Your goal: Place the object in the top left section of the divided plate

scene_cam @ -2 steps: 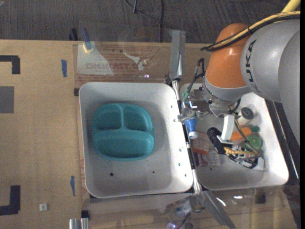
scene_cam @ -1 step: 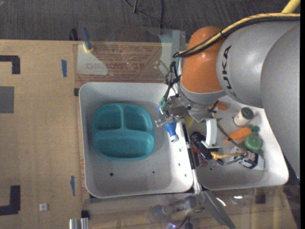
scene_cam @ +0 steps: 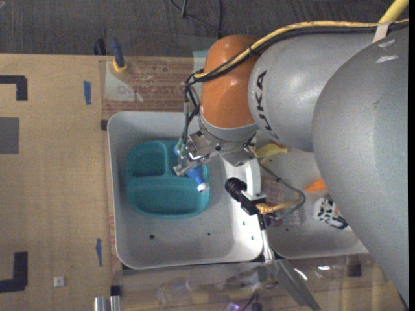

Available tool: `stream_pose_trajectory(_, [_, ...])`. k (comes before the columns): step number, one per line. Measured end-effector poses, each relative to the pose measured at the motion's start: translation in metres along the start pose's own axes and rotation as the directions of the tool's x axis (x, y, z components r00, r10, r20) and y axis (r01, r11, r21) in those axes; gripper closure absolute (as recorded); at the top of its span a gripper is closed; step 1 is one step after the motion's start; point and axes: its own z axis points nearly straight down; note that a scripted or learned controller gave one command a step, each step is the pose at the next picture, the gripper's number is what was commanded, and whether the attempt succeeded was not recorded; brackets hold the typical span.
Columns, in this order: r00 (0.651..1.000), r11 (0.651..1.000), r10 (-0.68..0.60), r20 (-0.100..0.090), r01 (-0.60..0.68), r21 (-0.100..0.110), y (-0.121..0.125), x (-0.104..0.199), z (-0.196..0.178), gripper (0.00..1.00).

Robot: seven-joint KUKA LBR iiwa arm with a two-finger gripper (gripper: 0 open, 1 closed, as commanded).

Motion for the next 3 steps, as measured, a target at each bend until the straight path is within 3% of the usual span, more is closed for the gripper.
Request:
stream_pose_trajectory(1, [0.976, 0.976, -0.22, 0.0, 0.22, -0.001, -0.02, 0.05, -0.051, 1.0])
stream_pose_trajectory(2, [0.968, 0.968, -0.249, -0.002, 0.249, 0.003, -0.033, 0.073, -0.058, 1.0])
stream_pose_trajectory(3, [0.968, 0.968, -0.249, -0.001, 0.249, 0.003, -0.033, 0.073, -0.058, 0.0])
